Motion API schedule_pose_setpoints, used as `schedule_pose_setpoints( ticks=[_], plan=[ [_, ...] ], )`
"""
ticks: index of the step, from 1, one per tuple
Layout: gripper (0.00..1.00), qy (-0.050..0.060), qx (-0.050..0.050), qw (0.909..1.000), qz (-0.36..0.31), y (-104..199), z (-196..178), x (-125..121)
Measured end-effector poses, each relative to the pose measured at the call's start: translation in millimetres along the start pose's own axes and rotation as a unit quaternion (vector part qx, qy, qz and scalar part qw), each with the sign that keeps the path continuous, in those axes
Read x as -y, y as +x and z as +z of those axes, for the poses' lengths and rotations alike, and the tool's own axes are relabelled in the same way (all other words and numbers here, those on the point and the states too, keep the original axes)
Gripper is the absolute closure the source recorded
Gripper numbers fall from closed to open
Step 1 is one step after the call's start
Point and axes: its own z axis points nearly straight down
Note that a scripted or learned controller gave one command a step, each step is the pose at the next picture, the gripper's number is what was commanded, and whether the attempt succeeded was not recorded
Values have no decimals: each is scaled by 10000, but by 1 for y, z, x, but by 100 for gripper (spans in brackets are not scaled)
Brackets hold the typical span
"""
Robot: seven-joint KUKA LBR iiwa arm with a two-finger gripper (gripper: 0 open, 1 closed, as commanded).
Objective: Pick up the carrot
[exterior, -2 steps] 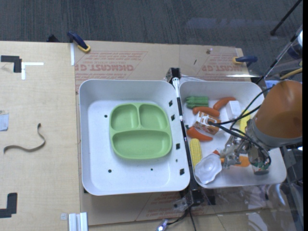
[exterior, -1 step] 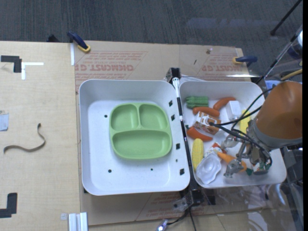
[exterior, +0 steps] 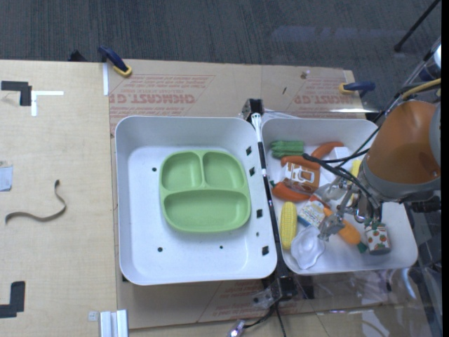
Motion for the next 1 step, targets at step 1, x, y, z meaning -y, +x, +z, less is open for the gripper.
schedule_pose_setpoints(
  ticks=[1],
  plan=[
    [100,-6,101,9999,-5,-6,-13,-1]
  ],
)
